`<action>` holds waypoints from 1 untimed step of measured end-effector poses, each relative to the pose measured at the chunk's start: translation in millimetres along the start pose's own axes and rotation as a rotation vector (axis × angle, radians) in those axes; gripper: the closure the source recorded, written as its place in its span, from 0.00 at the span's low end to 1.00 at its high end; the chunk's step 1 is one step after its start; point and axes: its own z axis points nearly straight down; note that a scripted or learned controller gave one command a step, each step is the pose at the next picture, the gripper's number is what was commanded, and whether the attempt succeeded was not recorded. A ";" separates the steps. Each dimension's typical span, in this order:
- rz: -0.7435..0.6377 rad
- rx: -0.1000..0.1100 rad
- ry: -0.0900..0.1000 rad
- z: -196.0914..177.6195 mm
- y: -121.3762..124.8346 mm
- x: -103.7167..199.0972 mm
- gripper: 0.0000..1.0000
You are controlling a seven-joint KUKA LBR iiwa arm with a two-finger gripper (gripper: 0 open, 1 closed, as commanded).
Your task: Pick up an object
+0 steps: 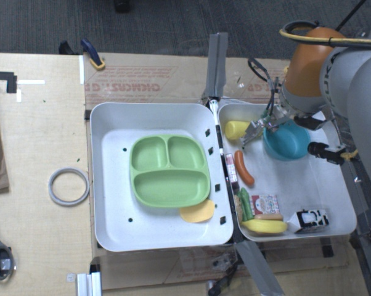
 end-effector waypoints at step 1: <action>0.105 -0.003 -0.001 -69.7 -23.6 -60.6 0.00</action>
